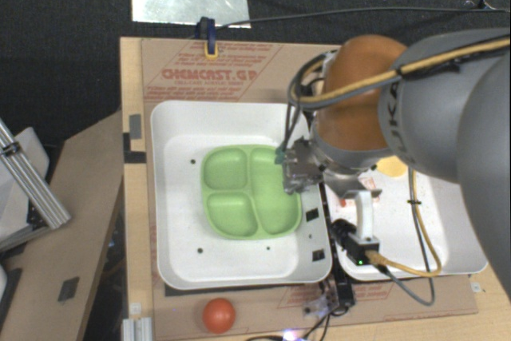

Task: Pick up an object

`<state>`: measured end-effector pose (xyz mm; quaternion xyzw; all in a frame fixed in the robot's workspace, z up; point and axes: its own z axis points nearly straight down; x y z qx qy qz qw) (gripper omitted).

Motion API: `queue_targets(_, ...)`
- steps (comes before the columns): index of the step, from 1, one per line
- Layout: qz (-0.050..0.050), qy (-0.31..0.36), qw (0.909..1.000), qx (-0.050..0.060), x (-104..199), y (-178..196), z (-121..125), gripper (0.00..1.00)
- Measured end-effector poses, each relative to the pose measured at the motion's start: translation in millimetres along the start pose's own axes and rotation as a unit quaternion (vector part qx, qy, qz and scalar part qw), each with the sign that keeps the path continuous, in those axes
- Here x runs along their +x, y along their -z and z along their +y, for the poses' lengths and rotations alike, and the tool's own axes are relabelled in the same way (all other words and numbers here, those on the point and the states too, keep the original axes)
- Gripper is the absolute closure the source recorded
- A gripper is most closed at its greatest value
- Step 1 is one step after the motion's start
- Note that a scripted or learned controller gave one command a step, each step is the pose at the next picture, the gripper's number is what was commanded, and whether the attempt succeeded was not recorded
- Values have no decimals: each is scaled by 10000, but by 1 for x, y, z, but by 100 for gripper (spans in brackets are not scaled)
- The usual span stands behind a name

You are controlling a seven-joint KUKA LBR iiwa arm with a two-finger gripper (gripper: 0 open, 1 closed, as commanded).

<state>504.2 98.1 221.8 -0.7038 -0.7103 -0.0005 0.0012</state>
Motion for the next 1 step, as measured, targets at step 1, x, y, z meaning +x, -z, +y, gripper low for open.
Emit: queue_targets(1,-8,-28,10000,-6,-3,0,1,0)
